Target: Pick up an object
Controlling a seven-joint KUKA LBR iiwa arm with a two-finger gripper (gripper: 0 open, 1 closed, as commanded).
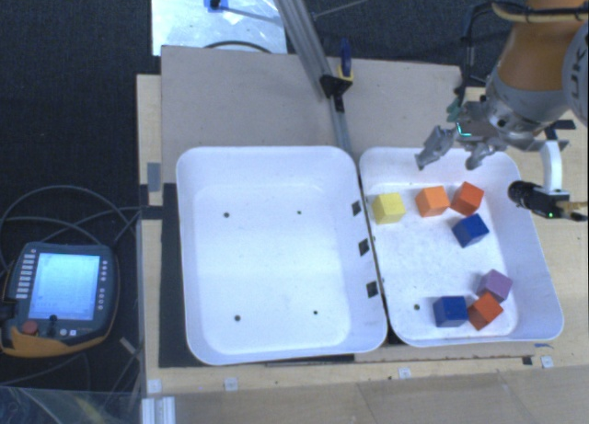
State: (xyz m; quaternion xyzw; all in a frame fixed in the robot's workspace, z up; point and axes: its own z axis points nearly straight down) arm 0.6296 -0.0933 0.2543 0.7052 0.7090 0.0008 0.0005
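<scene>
The open, empty gripper (457,153) hangs over the right bin's (538,270) far edge; it should descend straight on the orange cube (432,201), which has free sides.

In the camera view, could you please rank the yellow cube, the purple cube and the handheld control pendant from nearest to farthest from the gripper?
From the gripper, open over the right bin's far edge:
1. Yellow cube, at that bin's left side.
2. Purple cube, toward its near right corner.
3. Control pendant, on the floor at the far left.
</scene>
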